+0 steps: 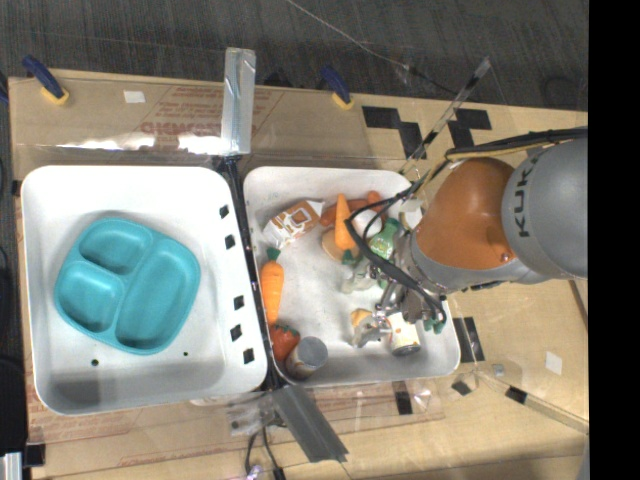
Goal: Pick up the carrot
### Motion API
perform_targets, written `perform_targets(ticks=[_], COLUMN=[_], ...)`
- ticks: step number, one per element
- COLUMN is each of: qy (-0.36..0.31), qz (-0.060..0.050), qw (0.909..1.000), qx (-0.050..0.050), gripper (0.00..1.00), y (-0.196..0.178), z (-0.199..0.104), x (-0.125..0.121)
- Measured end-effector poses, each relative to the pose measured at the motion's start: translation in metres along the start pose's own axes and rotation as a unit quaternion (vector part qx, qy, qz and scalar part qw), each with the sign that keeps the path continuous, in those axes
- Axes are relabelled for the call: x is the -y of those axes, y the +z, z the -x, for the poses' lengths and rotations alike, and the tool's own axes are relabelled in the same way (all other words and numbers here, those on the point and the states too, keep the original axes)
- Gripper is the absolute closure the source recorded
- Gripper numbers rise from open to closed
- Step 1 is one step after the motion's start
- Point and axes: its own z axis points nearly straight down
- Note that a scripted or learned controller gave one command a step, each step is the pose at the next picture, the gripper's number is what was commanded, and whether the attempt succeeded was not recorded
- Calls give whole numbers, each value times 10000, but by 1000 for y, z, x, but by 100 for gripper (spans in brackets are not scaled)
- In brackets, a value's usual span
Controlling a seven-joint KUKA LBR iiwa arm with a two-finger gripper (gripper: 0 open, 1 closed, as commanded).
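Presently catalogued, left to right. Left bin (40,268): shallow, white, smooth plastic with rounded corners, holding one teal divided plate (127,284), glossy, softly rounded, split into three compartments.

Right bin (300,183): same white plastic, same shallow form, set just beside the left bin with a dark seam between them. Contents as follows.

Carrot (271,290): orange, tapered, matte, with a small green tuft at its upper end; lies lengthwise along the bin's left wall, well apart from the gripper.

Second carrot-like piece (343,225): orange, pointed, near the bin's upper middle, leaning among other items.

Small packet (293,221): brown and white, crumpled, boxy, just left of that orange piece.

Red rounded item (284,342): glossy, at the lower-left corner, touching a grey cylindrical can (311,352) with a dull metallic top.

Green item (382,243): small, partly hidden by dark cables.

Arm (545,213): grey, smooth casing with a broad orange band (468,218), domed in shape, reaching in from the right over the bin's right side; black cables loop across its wrist.

Gripper (385,328): metallic, low over the bin's lower right, among pale small objects, one seemingly a small white cylinder (405,340). The clutter and cables obscure the fingers, so whether the jaws stand open or closed cannot be told, nor whether anything sits between them.

Bench (520,428): tan cardboard-like surface with black square markers and strips of clear, shiny tape.
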Motion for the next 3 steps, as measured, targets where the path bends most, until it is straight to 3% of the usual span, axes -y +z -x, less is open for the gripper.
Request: perform_targets(ticks=[3], qy=[241], qz=[-7], qw=[9997], qx=[16], gripper=[0], y=[0], z=[7], x=[-8])
